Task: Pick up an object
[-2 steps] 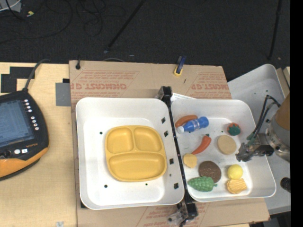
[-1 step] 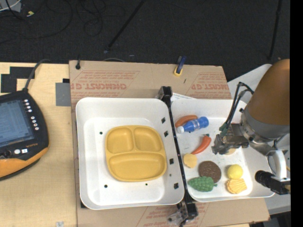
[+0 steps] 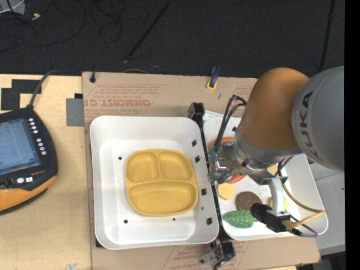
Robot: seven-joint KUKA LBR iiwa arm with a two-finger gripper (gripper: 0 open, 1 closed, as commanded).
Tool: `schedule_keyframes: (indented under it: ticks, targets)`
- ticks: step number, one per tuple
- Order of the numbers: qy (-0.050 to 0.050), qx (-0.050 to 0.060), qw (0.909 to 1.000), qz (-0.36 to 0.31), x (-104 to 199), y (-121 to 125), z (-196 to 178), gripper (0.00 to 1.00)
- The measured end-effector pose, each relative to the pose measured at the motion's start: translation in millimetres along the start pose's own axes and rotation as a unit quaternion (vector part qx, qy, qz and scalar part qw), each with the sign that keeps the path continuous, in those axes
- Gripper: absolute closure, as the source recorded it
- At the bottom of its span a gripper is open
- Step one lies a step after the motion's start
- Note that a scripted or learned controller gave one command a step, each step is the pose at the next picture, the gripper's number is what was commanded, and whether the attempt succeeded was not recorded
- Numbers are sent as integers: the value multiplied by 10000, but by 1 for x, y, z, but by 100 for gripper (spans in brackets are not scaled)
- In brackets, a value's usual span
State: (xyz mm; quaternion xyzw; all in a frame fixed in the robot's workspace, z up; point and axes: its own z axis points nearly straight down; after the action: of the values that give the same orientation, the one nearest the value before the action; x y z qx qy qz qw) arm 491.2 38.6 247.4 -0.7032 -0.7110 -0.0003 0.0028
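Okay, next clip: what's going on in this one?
A KUKA arm reaches in from the right and hangs low over the right bin, covering much of it. Its gripper is hidden under the wrist, so a grasp can't be confirmed. Visible in that bin: a green bumpy toy, a brown round piece and a pale yellow disc. The left bin holds a yellow divided plate, untouched.
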Motion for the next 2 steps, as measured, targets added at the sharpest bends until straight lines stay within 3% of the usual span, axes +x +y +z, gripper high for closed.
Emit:
schedule_keyframes:
  ticks: [1,2]
  targets:
    - [-20,-55,10000,63,-27,-16,-108,100]
    - [-9,-29,10000,17,53,-15,-153,100]
